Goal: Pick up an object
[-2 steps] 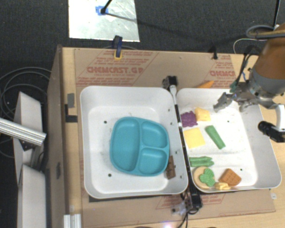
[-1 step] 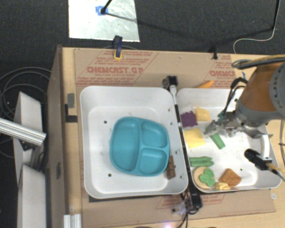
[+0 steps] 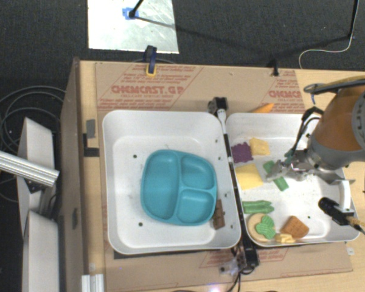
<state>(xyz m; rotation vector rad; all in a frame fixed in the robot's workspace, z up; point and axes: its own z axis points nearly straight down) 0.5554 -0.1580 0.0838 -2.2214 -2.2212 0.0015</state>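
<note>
Bench [image 3: 170, 84] carries two bins. Left bin [image 3: 118, 181]: blue divided plate [image 3: 179, 187] mid-floor, nothing else to grab. Right bin [image 3: 328, 233]: arm [image 3: 344, 129] in from the right edge, tool [image 3: 281, 170] low over the bin's middle.

Toys cluster toward the bin's left wall and near edge:
- yellow wedge [image 3: 248, 177] by the left wall
- purple piece [image 3: 241, 152] above it
- yellow block [image 3: 260, 146] next to that
- green piece [image 3: 277, 176] right at the tool tip
- green pod [image 3: 257, 207]
- small dish [image 3: 260, 234] with toys in the near corner

Step, my read: approach/descent on the green piece, no grasp confirmed. Can't tell whether the tool is spread or closed, too blurred. Next: centre on the green piece, close, lift straight up, verify it comes along. The wedge is close, so watch for a nudge.
</note>
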